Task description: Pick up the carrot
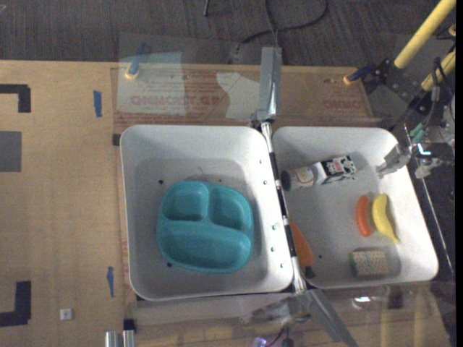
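Note:
The carrot (pixel 300 243) is a long orange piece with a dark end. It lies in the right bin (pixel 318 143), hard against the left wall by the divider, and points toward the front corner. The gripper (pixel 405 156) hangs over that bin's right rim, far to the right of the carrot and a little behind it, with nothing seen in it. The dark wrist behind it blurs its shape.
The right bin also holds a white and black carton (pixel 325 170), a short orange oval (pixel 363 215), a yellow banana (pixel 385 218) and a patterned block (pixel 372 261). A teal divided plate (pixel 205 226) sits in the left bin (pixel 145 157).

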Motion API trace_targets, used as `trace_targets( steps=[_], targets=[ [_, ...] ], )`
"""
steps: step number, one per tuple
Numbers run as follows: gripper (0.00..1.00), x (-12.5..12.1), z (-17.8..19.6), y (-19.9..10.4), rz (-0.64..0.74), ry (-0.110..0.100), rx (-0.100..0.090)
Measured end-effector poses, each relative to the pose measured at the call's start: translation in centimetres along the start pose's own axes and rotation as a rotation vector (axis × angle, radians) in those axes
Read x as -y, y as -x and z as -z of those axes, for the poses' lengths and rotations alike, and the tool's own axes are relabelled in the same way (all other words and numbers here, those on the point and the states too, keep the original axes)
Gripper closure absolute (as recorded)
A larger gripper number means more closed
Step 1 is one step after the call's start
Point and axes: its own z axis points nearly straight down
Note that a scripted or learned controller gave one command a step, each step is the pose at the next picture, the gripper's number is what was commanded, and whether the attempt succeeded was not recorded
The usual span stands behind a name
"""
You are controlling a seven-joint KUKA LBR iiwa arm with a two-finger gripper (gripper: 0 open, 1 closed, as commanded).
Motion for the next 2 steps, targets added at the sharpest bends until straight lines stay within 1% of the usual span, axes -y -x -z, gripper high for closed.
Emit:
trace_targets(
  steps=[1, 2],
  targets=[
    [0.0, 5.7, -12.7, -2.1, 0.12, 0.001, 0.0],
    [0.0, 2.8, -16.6, -4.6, 0.191, 0.006, 0.003]
  ],
)
